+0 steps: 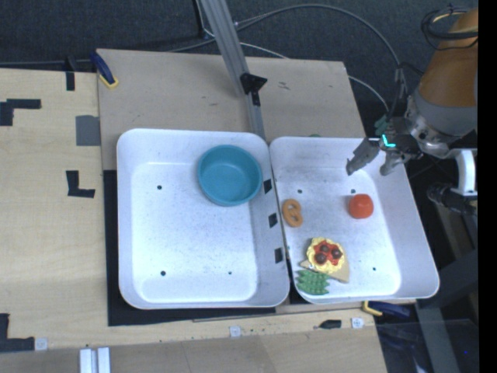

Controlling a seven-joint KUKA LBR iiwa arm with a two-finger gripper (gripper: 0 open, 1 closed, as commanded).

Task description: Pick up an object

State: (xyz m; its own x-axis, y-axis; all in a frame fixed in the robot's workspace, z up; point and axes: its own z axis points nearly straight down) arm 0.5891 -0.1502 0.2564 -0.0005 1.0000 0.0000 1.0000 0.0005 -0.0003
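The claw (372, 162) hung open and held nothing over the right bin's (404, 231) far edge, with the red ball (360, 206) lying just nearer, slightly left

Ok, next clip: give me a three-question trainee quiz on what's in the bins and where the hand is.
1. True or false: the round blue plastic bowl sits in the left white bin.
2. Which thing lies nearest the robot's two-finger hand?
A. the small red ball-like object
B. the green leafy toy piece
C. the small orange-brown ring-shaped toy
3. Fill in: the yellow toy slice with red toppings touches the green leafy toy piece at the ____ edge of the right white bin.

Key: 1 true. 2 A. 3 near (bottom of the view).
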